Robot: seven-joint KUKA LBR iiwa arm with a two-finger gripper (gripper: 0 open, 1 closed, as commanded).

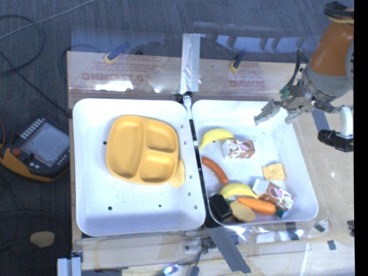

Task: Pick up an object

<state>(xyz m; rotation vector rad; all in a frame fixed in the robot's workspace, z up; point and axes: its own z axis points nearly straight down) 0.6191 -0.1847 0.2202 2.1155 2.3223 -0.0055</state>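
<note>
I am seeing the pickable things lying in the right bin [299, 154], mostly toward its near edge. A banana [215, 135] is sitting by the bin's left wall, with a small carton [239, 148] just beside it. A sausage [214, 169] is lying aslant below them, also by the left wall. A cheese cracker [273, 171] is resting apart, toward the right wall. Along the near edge a second banana [238, 190], a carrot [257, 205], a dark lump [219, 206], a potato [244, 213] and another carton [277, 195] are crowding together, touching one another.

The gripper [278, 110] is hanging over the bin's far right corner, well apart from all of them, its two fingers spread apart and gripping nothing. The arm [333, 56] is reaching in over the bench's right edge.

In the left bin [92, 211] a yellow tray [144, 149] is lying, nearer the far right corner.
</note>
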